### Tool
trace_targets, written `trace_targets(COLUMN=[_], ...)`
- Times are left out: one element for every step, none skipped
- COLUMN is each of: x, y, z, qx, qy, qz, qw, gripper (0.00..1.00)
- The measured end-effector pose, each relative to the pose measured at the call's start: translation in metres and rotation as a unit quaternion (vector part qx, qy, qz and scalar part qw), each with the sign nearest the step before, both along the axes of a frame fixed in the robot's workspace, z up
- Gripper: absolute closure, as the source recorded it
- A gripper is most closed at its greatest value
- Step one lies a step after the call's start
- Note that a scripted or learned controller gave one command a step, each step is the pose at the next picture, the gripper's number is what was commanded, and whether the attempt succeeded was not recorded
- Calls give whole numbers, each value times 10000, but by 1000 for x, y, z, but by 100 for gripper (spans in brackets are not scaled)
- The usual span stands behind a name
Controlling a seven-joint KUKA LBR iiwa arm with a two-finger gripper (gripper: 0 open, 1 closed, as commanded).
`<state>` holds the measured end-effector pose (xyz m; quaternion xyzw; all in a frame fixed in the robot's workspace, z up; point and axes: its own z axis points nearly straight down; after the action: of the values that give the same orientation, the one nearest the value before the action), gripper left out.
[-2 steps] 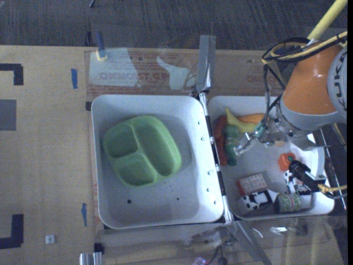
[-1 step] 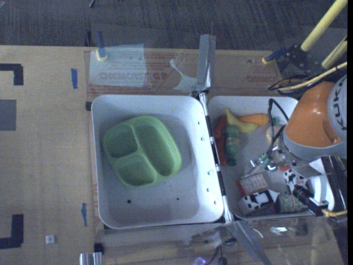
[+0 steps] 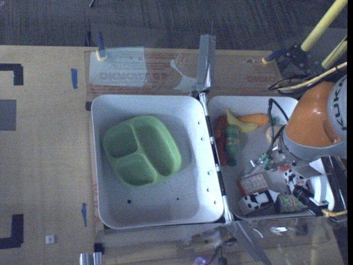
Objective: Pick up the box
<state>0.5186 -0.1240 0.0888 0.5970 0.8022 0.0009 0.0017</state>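
Note:
The box (image 3: 253, 183) is small and pale with a reddish face. It lies in the right bin (image 3: 242, 139), toward the bin's front left. My gripper (image 3: 267, 160) hangs low over the bin, just behind and to the right of the box, under the arm's orange band (image 3: 310, 121). The wrist and cables hide part of the gripper. I see nothing held in it.
A cow-patterned toy (image 3: 257, 201) and a green can (image 3: 289, 203) lie in front of the box. Red and green toys (image 3: 227, 139) line the divider, with a yellow banana (image 3: 238, 121) behind. The left bin (image 3: 165, 203) holds a green divided plate (image 3: 142, 149).

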Motion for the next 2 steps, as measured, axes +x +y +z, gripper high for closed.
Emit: trace_targets(x=[1,-39], y=[0,73], z=[10,95], qx=[-1,2], qy=[-14,15], qz=[-5,181], qw=[10000,9998], gripper=[100,100])
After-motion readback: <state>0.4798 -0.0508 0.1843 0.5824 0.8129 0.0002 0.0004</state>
